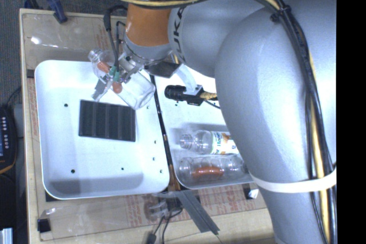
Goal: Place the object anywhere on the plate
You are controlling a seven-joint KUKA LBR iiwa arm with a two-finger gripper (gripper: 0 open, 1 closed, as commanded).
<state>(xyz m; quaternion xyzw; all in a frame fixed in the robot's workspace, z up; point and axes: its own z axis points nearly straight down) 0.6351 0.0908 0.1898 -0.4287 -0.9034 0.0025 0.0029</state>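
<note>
Plate waits just below the hand

Lowering straight and slowly looks the wise course: the hand [108, 80] hovers over the left bin [51, 74], a clear plastic cup [136, 91] just beside it, though I cannot tell whether it grips anything. The dark, ribbed, rectangular plate [107, 120] lies flat beneath. Off to the hand's far side, glossy clear bottles [207, 143] rest in the other bin [214, 183].
</note>
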